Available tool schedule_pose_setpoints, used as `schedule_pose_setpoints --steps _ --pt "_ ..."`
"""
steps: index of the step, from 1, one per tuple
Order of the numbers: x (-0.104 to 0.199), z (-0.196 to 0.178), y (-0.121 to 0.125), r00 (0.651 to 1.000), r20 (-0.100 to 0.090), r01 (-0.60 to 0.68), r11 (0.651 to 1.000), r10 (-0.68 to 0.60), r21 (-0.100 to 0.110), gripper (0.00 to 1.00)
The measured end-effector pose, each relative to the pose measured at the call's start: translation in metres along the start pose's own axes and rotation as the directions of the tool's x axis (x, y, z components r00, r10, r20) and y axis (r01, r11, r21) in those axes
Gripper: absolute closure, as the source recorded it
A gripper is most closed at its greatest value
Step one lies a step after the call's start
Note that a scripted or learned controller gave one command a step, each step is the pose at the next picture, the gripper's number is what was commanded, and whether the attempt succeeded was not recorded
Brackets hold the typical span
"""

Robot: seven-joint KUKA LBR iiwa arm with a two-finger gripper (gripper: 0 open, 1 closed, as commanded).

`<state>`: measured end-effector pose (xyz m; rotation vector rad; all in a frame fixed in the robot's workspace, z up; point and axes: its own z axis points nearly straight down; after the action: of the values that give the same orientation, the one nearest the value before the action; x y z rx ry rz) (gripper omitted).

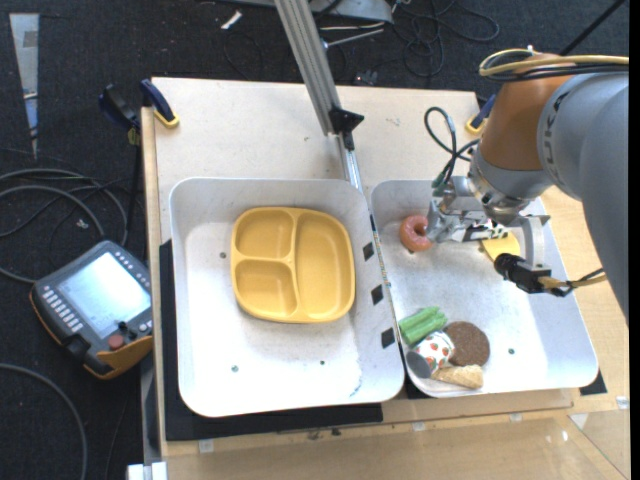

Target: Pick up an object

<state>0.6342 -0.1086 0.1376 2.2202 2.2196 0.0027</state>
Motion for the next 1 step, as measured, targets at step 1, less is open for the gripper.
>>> schedule_pose_setpoints --steps 1 --pt "0.0058 -0.0531 0.0107 1.0 0.0 0.004 1.0 -0.004 -0.004 1.0"
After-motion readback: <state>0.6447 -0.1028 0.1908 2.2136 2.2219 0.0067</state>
